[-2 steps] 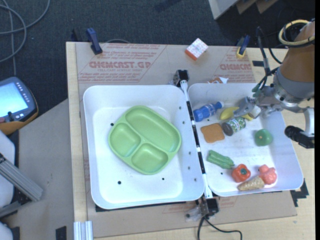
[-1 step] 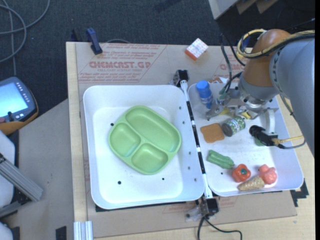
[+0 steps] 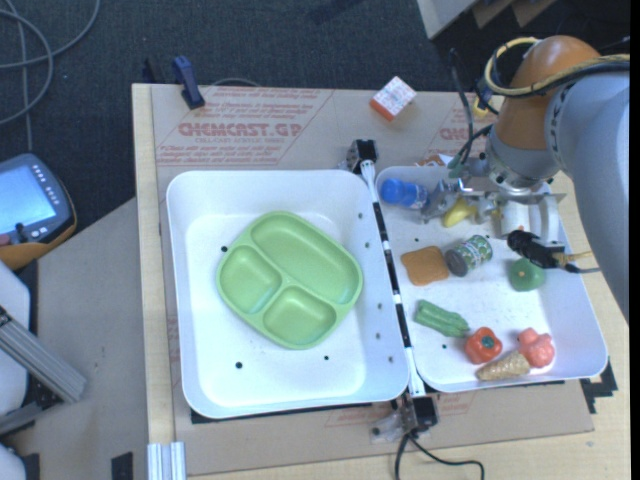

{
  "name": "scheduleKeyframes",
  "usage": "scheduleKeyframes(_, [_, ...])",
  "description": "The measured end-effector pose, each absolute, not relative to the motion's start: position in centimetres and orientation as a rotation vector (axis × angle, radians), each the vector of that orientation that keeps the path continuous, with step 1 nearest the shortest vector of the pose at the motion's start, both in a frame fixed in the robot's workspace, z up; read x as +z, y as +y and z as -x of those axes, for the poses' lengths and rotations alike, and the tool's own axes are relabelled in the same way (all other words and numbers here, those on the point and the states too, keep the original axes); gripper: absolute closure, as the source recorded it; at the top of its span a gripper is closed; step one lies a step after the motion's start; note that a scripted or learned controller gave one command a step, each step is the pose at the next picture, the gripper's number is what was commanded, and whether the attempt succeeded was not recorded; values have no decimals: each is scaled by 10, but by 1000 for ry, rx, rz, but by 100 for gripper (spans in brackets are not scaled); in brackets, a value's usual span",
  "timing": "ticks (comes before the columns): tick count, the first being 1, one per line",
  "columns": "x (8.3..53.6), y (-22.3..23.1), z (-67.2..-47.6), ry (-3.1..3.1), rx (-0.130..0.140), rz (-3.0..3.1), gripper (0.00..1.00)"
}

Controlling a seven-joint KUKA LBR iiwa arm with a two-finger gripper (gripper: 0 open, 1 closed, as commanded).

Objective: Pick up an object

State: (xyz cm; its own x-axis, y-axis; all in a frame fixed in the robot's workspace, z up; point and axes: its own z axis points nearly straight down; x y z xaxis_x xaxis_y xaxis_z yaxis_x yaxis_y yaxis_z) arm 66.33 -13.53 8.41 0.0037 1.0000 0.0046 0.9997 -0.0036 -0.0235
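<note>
Gripper (image 3: 478, 200) is low over the far end of the right bin (image 3: 590, 340), its tip buried among wrist hardware and cabling; whether it is released or clenched cannot be told from this angle, and nothing can be made out in its grasp. A small yellow piece (image 3: 458, 211) lies just beside the tip, perhaps touching it, with a blue object (image 3: 402, 191) next to that against the bin's far left corner. Judgement: the pick is not done; no object is seen lifted clear, so the grasp and the lift both remain. The yellow piece looks the likeliest target, though the blue one is near enough to be meant instead. Outward from the tip: a grey-and-green can (image 3: 469, 253) on its side, an orange slab (image 3: 425, 264) touching it, a green pepper-like toy (image 3: 525, 274) near the right wall. Toward the near end, well apart from the gripper, a green pod (image 3: 441, 318), a red tomato-like toy (image 3: 483, 344), a tan cone (image 3: 503, 366) and a pinkish lump (image 3: 537, 347). Arm (image 3: 560, 88) enters from the right, orange band above the wrist, wrist angled steeply down into the bin. Left bin (image 3: 190, 268) holds a green divided tray (image 3: 290, 279), well away from the action.
</note>
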Motion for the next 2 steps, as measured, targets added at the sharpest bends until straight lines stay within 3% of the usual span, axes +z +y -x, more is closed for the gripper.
scheduleKeyframes(1, [93, -137, -662, -2206, 25, 2215, 100])
scheduleKeyframes(2, [94, -141, -661, -2207, 36, 2220, 0])
